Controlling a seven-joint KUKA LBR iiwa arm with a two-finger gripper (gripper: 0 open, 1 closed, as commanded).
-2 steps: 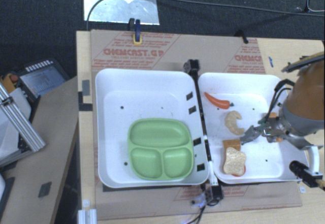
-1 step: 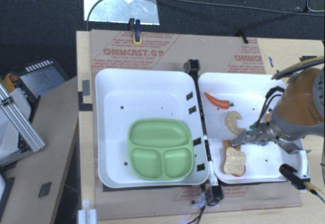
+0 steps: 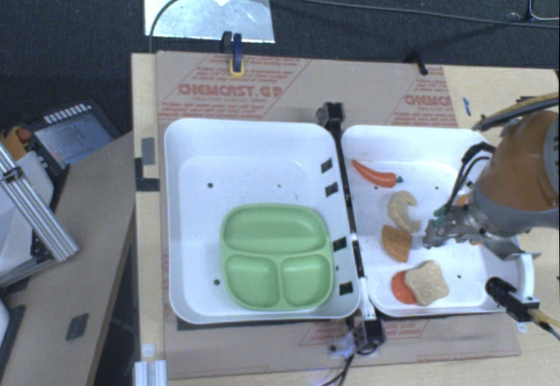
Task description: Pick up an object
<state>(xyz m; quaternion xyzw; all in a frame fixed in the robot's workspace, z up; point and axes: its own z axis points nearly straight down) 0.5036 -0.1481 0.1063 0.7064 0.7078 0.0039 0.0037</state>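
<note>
Bins are seen side by side on the bench: the left bin (image 3: pixel 188 157) carries a green divided plate (image 3: pixel 276 256) toward its 6 o'clock side, and the right bin (image 3: pixel 420 143) carries the small food items. The arm (image 3: pixel 521 178) is reached in from 3 o'clock, and its gripper (image 3: pixel 435 231) is held low over the right bin's middle; whether the claw is open or closed cannot be told, and nothing can be made out in its grasp. From the gripper, a pale curled piece (image 3: pixel 403 209) lies just beside at 10 o'clock, an orange-brown chunk (image 3: pixel 396 243) just beside at 8 o'clock, a bread slice (image 3: pixel 427 281) on a red disc (image 3: pixel 401 288) near at 6 o'clock, and a chili pepper (image 3: pixel 374 173) farther off at 10 o'clock. The approach step is judged to be in hand, with no object lifted yet. A short shift toward 9 o'clock onto one nearby piece, a firm closure and a straight lift would be called for next.
</note>
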